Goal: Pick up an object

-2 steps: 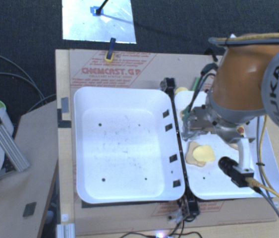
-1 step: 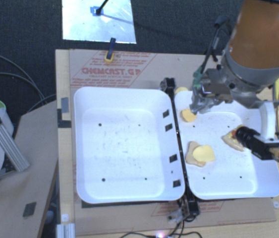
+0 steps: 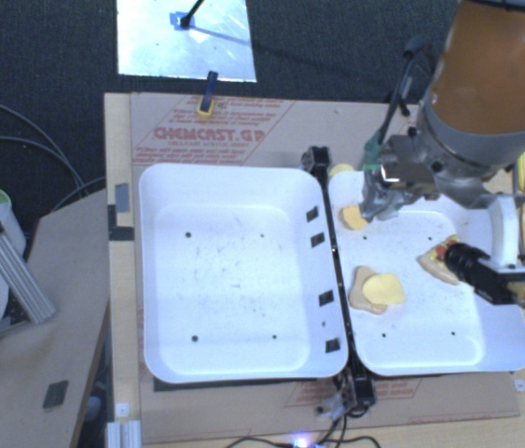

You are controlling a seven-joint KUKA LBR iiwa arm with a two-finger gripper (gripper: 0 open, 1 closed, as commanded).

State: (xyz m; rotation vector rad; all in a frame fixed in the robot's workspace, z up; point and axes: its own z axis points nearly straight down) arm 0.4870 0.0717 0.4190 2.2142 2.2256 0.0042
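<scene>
My gripper [image 3: 377, 203] hangs low over the far left part of the right bin [image 3: 449, 343]. A small yellow piece [image 3: 352, 217] lies just to its left on the bin floor, touching or nearly touching the gripper's tip. Nearer the front lies a larger yellow and tan piece [image 3: 377, 290], beside the divider. A tan piece with a red spot [image 3: 435, 259] rests to the right, partly hidden by the robot's own hardware. At the bin's far left corner a pale yellow round thing [image 3: 341, 170] sits by the rim.
The left bin [image 3: 234, 278] stands beside the right one, with black clips [image 3: 318, 241] along the shared rim. A cardboard sheet [image 3: 211, 124] lies under both bins. The arm's orange and grey body [image 3: 495, 73] fills the upper right.
</scene>
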